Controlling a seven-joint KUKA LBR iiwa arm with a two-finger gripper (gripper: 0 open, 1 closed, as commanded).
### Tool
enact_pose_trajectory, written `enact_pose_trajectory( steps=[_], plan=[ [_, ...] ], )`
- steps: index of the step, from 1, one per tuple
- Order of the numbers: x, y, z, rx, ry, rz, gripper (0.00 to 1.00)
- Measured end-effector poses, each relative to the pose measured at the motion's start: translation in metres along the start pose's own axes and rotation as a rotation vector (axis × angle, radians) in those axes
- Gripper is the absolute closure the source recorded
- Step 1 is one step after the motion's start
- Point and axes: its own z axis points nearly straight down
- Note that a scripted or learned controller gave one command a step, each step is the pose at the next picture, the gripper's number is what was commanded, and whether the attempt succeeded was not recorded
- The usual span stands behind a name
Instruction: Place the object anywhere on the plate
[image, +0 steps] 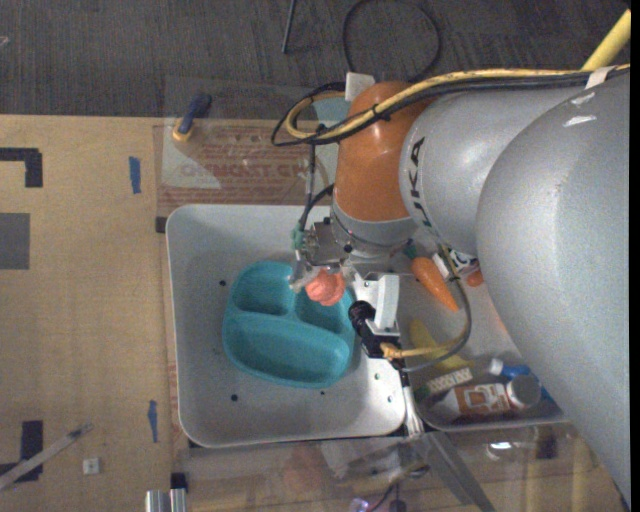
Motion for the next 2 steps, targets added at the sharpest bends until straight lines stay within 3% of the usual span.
enact_pose_trajectory(
  steps=[1,2],
  plan=[
    [-0.019,0.0238,-0.0175,-0.004,-0.001,0.299,1.0],
    [-0.018,0.0236,-0.0174,-0.003,-0.001,0.298,0.0]
  ],
)
